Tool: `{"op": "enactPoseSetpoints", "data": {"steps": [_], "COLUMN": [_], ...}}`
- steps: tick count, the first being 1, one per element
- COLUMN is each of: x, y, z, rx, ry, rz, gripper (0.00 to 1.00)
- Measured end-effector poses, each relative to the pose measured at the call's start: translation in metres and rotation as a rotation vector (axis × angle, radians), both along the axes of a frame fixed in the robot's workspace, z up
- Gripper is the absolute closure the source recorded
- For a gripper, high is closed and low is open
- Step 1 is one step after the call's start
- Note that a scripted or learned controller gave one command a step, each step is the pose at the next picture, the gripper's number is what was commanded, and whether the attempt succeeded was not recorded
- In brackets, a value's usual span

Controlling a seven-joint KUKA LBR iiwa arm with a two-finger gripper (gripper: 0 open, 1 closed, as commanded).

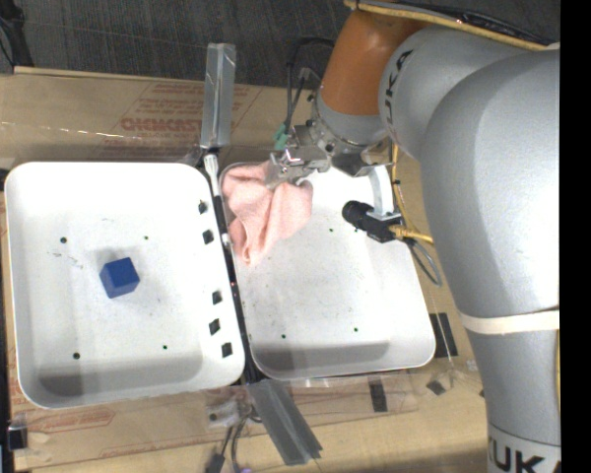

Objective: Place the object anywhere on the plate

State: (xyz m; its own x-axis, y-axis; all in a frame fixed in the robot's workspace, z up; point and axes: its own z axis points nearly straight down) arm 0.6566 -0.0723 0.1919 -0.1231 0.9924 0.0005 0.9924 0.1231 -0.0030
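Observation:
A crumpled pink cloth (264, 210) lies in the back left corner of the right bin (374, 333), its left edge against the divider between the bins. My gripper (294, 164) is at the cloth's top edge, shut on a pinch of the fabric, and folds run from that point down toward the bin floor. A small blue cube (119, 276) rests on the floor of the left bin (39, 363), far from the gripper.
The arm's grey body (483, 166) covers the right side of the bench and overhangs the right bin's far right edge. A black cable connector (369, 221) hangs beside the wrist. A metal bracket (217, 97) stands behind the bins at the divider.

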Motion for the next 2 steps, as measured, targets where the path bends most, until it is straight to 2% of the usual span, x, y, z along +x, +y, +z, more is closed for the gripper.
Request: {"op": "enactPoseSetpoints", "data": {"steps": [1,2], "x": [0.0,-0.024], "y": [0.001,0.053], "z": [0.04,0.033], "rx": [0.0,0.001], "ry": [0.0,0.003], "rz": [0.008,0.415], "gripper": [1.0,1.0]}}
